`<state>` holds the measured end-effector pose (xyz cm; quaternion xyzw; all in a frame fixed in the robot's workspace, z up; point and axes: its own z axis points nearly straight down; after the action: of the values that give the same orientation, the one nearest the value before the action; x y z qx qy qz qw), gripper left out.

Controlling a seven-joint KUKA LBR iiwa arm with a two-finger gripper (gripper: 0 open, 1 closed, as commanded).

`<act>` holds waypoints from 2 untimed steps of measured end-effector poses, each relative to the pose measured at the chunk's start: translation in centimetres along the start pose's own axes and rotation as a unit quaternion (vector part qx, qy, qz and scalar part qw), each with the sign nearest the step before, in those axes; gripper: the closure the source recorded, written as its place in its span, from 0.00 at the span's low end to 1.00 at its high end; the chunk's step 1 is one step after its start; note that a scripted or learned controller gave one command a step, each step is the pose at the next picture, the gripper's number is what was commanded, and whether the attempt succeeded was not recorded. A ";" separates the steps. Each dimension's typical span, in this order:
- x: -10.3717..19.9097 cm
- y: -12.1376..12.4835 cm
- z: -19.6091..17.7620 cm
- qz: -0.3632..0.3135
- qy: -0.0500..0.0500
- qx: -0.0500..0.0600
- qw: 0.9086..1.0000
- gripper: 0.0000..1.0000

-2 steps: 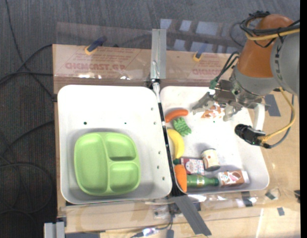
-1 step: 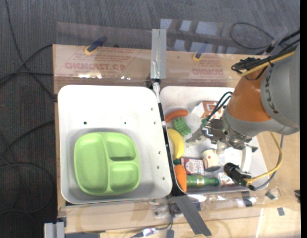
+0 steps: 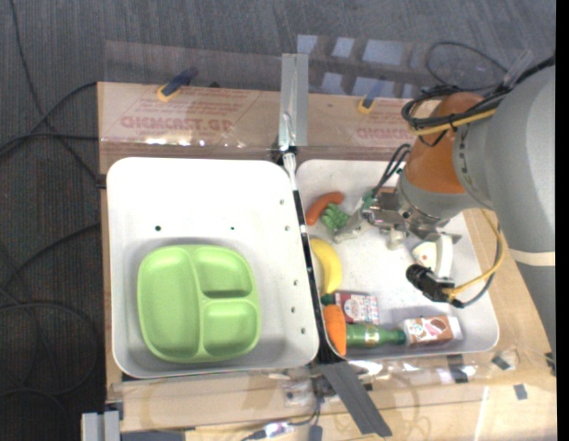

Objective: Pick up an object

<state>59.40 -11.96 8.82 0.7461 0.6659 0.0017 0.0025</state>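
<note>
My gripper (image 3: 374, 213) hangs low over the upper middle of the right bin (image 3: 477, 288), below the arm's orange band (image 3: 438, 157). Just left of it lies a small orange and green toy vegetable (image 3: 327, 211), close to the gripper's tip; whether they touch is unclear. A yellow banana (image 3: 328, 265) lies below that by the bin's left wall. Along the bin's front edge sit a small pink-and-white box (image 3: 357, 306), an orange carrot (image 3: 334, 329), a green bottle (image 3: 372, 337) and a small carton (image 3: 427, 330).
The left bin (image 3: 174, 191) holds a green divided plate (image 3: 199, 299). A black and yellow cable (image 3: 454, 288) loops off the wrist over the right bin. A metal divider (image 3: 293, 108) rises between the bins at the back.
</note>
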 end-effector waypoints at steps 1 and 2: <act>-1.5 6.8 0.2 -0.033 0.008 0.030 0.999 0.00; -1.7 6.6 -0.3 -0.033 0.006 0.033 0.999 1.00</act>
<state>65.79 -14.40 9.16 0.7232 0.6900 -0.0158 -0.0258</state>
